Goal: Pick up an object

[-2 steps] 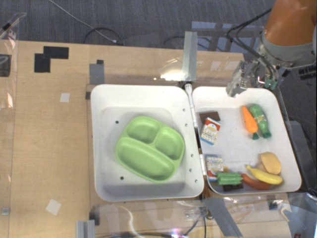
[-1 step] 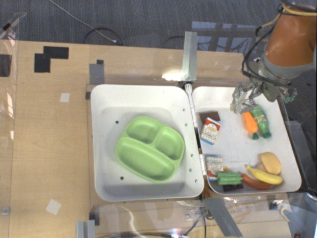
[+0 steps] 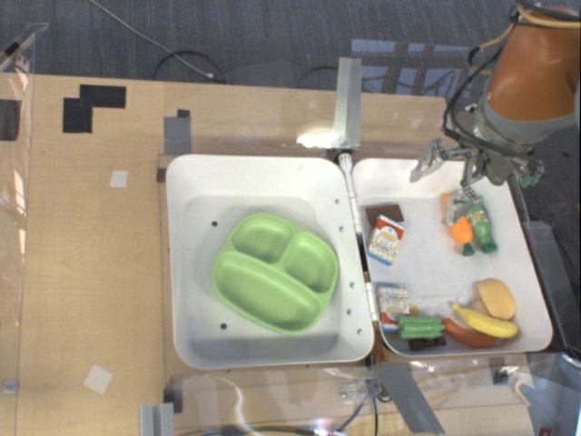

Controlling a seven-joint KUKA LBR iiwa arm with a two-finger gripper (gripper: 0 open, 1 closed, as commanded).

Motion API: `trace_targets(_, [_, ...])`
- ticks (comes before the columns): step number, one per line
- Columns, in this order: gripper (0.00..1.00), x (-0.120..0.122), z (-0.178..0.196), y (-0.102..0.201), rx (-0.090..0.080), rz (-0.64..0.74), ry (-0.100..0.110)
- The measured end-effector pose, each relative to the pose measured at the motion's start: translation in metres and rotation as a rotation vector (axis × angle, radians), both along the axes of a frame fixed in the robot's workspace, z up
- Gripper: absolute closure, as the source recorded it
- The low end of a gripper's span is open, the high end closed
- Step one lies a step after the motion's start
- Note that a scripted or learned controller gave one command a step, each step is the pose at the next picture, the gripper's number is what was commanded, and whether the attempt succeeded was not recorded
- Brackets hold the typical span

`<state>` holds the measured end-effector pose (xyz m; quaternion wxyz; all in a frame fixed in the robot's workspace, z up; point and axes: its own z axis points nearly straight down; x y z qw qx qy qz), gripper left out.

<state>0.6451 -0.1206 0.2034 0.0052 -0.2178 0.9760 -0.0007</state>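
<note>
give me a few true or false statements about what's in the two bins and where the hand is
1. The green plate lies in the left bin. True.
2. The banana lies in the left bin. False: it lies in the right bin, near the front corner.
3. The hand is over the right bin's far side. True.
4. The carton sits on the green plate. False: it lies on the right bin's floor.
5. The arm reaches in from the left. False: it comes from the right.
</note>
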Motion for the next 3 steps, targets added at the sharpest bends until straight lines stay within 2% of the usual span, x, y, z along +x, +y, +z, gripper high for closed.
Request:
trace_targets(1, [0.0,-0.007,-0.113,-0.081,-0.005,0.133,-0.005])
trace_targets(2, [0.0,-0.027,-0.115,-0.035,-0.003,0.228,-0.002])
trace_targets(3, [1.0,-0.021,-0.098,-0.034,-0.005,0.227,-0.02])
